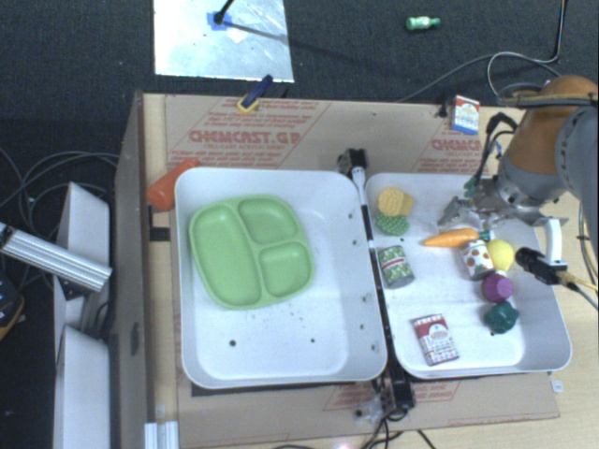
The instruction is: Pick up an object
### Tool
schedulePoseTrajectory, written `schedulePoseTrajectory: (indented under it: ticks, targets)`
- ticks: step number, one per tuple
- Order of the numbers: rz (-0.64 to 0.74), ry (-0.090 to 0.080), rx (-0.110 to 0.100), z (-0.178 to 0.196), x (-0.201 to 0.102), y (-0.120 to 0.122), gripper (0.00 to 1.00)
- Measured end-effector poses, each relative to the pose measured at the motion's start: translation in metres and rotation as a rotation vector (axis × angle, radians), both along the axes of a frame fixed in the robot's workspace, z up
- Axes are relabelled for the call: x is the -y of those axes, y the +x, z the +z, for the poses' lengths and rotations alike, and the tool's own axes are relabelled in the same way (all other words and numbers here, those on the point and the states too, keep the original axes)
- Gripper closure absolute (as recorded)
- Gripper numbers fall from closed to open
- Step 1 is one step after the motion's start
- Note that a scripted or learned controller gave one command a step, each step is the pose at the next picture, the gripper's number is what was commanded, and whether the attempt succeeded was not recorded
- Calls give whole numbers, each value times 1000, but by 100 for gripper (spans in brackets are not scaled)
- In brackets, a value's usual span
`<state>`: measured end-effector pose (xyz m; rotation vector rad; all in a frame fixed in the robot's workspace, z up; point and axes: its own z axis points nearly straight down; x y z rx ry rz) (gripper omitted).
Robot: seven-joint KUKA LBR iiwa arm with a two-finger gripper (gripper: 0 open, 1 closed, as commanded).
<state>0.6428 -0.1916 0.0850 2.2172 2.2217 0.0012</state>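
Right bin (538, 344), shallow white plastic: toy carrot (450, 238), tapered, smooth orange, lying flat near the back; corn cob (395, 200), knobbly yellow; small green packet (397, 267); red-and-white carton (435, 339), flat; yellow lemon (502, 254), purple ball (498, 287), dark teal lump (501, 317), rounded, clustered along the right side.

Left bin (281, 363): green divided tray (251, 251), matte.

Tool (465, 209): just behind the carrot's thick end; spread or pressed together cannot be told.

Handling, as judged: straddle the carrot across its narrow width, descend squarely, avoid nudging the lemon.

Grey arm (573, 152) with orange band (547, 129) and black cables.
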Motion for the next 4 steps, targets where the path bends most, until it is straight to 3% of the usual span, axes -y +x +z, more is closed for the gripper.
schedulePoseTrajectory:
  ticks: [1,2,4]
  targets:
    - [2,-1,4,75,15,27,0]
    - [0,2,-2,-1,8,5,0]
    - [0,0,-1,0,-3,-12,0]
